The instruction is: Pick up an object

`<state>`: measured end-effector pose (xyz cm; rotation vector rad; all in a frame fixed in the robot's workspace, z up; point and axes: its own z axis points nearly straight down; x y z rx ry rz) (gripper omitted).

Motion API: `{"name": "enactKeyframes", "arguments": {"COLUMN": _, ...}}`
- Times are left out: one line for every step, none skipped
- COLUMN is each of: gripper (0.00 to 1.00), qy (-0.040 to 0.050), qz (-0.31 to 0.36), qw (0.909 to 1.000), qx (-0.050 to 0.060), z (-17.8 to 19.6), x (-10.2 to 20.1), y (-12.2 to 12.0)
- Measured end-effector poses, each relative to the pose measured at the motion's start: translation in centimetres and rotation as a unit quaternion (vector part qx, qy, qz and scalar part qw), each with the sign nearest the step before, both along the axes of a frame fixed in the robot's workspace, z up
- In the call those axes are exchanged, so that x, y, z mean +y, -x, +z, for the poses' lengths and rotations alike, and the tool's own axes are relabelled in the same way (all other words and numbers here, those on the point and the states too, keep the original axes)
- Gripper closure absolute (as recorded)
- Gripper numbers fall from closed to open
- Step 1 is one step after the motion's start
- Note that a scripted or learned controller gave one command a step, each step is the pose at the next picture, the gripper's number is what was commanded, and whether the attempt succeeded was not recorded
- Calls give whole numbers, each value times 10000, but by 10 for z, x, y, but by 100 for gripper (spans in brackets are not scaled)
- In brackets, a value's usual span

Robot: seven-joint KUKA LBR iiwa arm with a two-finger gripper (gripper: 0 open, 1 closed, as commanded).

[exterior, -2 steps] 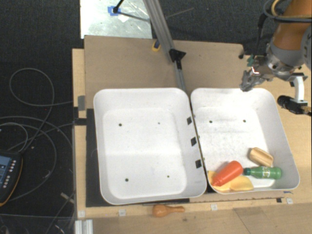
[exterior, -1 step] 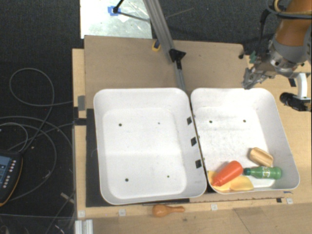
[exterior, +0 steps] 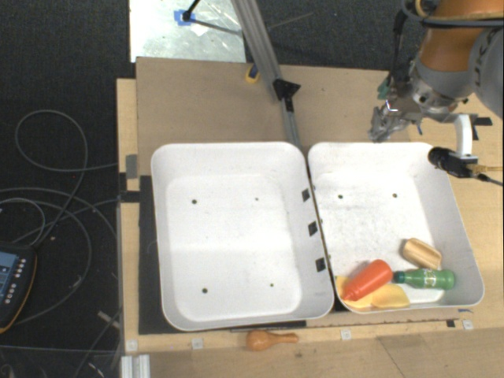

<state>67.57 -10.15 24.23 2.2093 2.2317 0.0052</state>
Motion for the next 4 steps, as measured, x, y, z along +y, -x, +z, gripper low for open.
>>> {"name": "enactKeyframes", "arguments": {"gripper": 100, "qy": -3, "qz": 0, "qw": 10000, "qx": 5, "z": 7, "x": 46, "y": 10}}
{"name": "enactKeyframes", "arguments": {"gripper": 100, "qy": -5, "qz": 0, "qw": 10000, "qx": 15, "z": -5, "x": 94, "y": 16}}
{"name": "enactKeyframes", "arguments": {"gripper": 100, "qy": -4, "qz": 1, "qw": 10000, "qx": 18, "z": -16, "x": 147, "y": 25}}
{"name": "enactKeyframes", "arguments": {"gripper": 100, "qy": -5, "qz": 1, "qw": 10000, "qx": 24, "z": -22, "x": 198, "y": 43}}
